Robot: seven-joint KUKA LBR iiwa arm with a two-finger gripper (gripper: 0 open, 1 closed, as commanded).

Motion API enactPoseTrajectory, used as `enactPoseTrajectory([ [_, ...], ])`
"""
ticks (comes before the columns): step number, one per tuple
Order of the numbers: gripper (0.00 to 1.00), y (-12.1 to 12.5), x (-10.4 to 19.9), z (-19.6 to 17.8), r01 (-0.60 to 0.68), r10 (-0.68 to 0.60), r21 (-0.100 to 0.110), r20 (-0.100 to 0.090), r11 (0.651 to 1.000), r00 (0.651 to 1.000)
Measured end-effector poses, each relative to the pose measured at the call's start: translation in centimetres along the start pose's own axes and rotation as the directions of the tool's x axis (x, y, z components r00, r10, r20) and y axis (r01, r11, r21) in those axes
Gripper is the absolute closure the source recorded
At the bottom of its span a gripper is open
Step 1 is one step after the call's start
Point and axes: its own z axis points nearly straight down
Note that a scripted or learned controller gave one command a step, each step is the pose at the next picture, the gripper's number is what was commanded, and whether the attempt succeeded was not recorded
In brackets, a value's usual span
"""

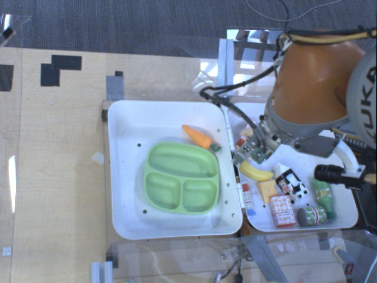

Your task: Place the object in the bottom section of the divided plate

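Carrot [198,136] lies in the left bin [121,175], touching the plate's [154,180] far right rim, not in any section. Arm [312,81] hangs over the right bin's [347,217] near-left part, above the banana [256,172]; whether its gripper [254,148] is spread or pinched, I cannot tell. My advice: cross to the carrot, grasp it mid-body, then lower it into a section along the plate's near edge.

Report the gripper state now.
Gripper: cannot be told; it hangs over the right bin, near the banana.
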Motion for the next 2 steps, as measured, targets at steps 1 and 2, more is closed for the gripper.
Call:
enactPoseTrajectory([
  [1, 1.00, 1.8, 2.0, 10.4, 0.146, -0.146, 0.002, -0.004, 0.989, 0.989],
  [2, 1.00, 2.0, 1.9, 9.3, 0.145, -0.145, -0.003, 0.000, 0.989, 0.989],
])
